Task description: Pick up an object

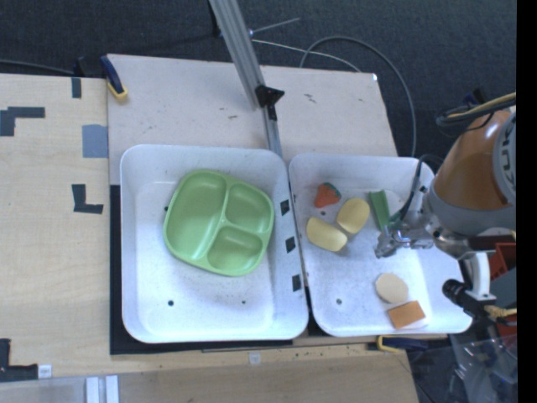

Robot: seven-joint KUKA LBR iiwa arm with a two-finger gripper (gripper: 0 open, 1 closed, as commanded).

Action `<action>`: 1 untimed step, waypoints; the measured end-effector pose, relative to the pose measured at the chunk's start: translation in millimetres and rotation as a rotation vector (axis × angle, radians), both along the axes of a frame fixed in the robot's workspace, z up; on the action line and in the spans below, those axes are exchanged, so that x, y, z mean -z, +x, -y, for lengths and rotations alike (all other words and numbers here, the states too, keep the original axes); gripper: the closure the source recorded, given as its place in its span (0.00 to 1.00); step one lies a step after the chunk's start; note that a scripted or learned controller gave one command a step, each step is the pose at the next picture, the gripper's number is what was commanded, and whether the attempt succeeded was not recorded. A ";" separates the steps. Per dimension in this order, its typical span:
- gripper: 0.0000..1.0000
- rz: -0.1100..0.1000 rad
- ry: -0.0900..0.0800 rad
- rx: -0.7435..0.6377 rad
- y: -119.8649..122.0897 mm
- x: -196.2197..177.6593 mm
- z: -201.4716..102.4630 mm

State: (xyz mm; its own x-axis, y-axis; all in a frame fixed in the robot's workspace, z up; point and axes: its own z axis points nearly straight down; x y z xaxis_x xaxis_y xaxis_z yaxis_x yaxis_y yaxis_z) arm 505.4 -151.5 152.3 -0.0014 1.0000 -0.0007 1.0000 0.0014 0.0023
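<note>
— Gripper (388, 246) sits low over the right bin (357, 321), beside a green block (378, 208). Holding anything?
— Can't tell; the jaws are too small and blurred to read.
— What's nearby?
— Two yellow pieces (327, 235) (353, 216) and a red-orange one (327, 196) to its left, a pale round piece (391, 289) and orange block (407, 315) toward the front edge.
— Left bin (143, 309)?
— A green divided plate (220, 222).

Counting: two white bins sitting side by side, left bin (143, 309) and right bin (352, 321). Left is holding one green divided plate (220, 222). Right is holding six items: two yellow pieces (326, 234) (353, 216) at 10 o'clock, one red-orange piece (326, 196) at 11, one green piece (378, 206) at 12, one beige round (391, 288) and one orange block (406, 314) at 5.
</note>
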 end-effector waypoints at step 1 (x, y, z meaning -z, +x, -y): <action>1.00 0.001 0.000 -0.001 2.3 -42.3 -2.6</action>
